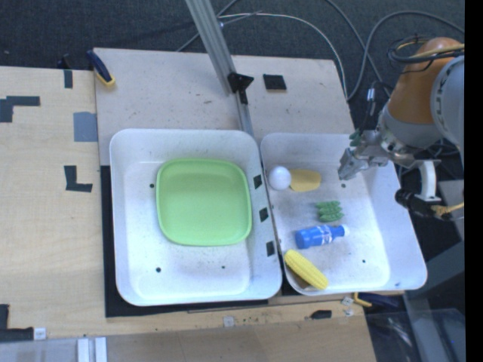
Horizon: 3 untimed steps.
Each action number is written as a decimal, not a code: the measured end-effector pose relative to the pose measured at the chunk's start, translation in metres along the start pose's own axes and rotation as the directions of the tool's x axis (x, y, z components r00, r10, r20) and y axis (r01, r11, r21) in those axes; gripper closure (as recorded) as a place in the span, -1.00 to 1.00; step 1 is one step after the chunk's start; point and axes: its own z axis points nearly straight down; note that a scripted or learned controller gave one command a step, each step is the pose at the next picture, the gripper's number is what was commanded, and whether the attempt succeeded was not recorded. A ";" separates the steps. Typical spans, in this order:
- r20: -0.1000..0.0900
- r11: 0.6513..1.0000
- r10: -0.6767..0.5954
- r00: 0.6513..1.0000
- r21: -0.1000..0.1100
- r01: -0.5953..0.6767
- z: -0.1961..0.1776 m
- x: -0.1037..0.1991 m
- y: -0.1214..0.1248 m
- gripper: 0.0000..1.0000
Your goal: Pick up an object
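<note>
The right bin [377, 266] holds a white ball [280, 177], a yellow lemon-like piece [306, 180], a small green toy [329, 210], a blue bottle with a white cap [319, 236] and a yellow corn cob [306, 269]. My gripper [346, 170] hangs over the bin's upper right part, to the right of the yellow piece and apart from it. Nothing shows between its tips. The grey arm with its orange band [413, 89] comes in from the right.
The left bin [124, 202] carries a green square plate [204, 201]. A slanted metal pole [215, 36] crosses the bench behind the bins. Cables loop at the back right. A blue and yellow clamp [100, 68] sits at the bench's far left corner.
</note>
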 end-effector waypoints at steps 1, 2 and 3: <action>0.000 1.000 0.000 1.000 0.001 0.000 -0.048 -0.008 -0.004 1.00; 0.000 1.000 0.000 1.000 0.001 0.000 -0.091 -0.009 -0.008 1.00; -0.002 1.000 -0.004 1.000 0.004 0.004 -0.084 0.050 -0.025 1.00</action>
